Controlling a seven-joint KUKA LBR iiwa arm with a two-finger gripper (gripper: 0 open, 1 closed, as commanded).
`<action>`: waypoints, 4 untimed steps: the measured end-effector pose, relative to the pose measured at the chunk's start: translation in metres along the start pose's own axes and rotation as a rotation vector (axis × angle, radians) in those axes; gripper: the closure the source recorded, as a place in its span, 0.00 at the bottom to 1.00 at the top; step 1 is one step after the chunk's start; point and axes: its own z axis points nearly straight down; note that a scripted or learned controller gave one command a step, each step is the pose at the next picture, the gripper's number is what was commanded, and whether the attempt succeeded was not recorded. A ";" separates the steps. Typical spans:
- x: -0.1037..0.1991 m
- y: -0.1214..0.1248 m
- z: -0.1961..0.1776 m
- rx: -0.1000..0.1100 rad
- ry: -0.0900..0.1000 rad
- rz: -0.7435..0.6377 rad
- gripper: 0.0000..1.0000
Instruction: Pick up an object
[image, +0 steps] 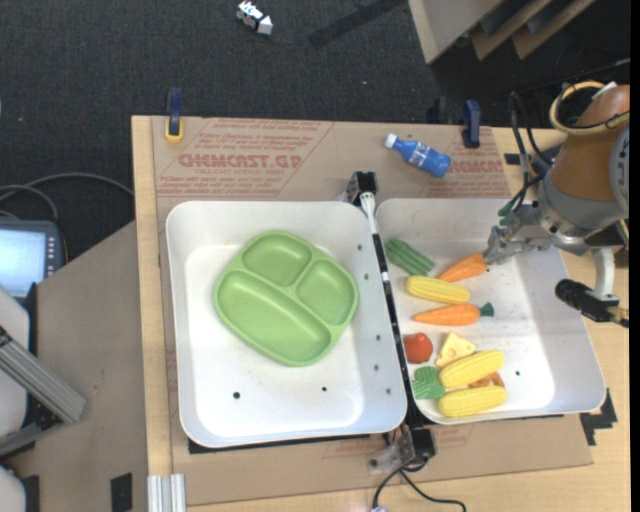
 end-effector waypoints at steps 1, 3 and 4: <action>0.000 -0.002 0.003 0.007 0.002 0.001 0.00; 0.070 0.022 0.026 0.013 0.000 -0.001 0.00; 0.077 -0.033 0.026 0.027 0.004 0.004 0.00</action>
